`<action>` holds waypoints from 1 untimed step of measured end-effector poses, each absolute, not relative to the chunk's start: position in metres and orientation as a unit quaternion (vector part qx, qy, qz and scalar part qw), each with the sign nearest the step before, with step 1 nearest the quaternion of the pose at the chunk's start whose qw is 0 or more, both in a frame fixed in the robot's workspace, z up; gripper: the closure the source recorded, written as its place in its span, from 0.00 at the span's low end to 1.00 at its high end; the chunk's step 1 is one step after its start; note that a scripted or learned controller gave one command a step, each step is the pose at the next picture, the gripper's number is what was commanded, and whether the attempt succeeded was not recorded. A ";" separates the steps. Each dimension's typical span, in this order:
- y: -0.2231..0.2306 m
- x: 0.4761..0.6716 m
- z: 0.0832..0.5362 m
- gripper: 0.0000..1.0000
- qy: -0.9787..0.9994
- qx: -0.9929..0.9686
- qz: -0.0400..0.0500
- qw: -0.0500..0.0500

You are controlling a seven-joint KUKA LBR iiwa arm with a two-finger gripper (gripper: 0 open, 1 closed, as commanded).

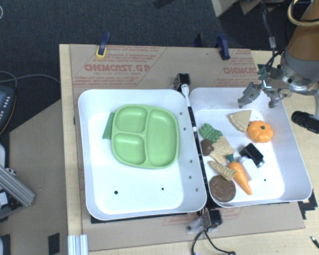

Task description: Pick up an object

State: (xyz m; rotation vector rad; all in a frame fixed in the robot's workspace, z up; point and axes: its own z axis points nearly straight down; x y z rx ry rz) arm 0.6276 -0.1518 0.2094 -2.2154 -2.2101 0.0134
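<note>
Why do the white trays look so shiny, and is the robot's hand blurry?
In the camera view, bright overhead light washes out the white bins, hiding their surface detail; soft shadows sit under the green plate and the pumpkin; the hand looks a little soft, while the toys look sharper.

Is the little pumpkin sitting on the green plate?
No, the little pumpkin sits in the right bin beside the other toy foods, while the green plate lies in the left bin.

Bright even overhead light, soft shadows, mild overall blur.
</note>
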 end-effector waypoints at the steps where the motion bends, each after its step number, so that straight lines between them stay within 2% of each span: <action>1: -0.152 0.631 0.218 0.00 -0.707 -0.707 0.000 0.000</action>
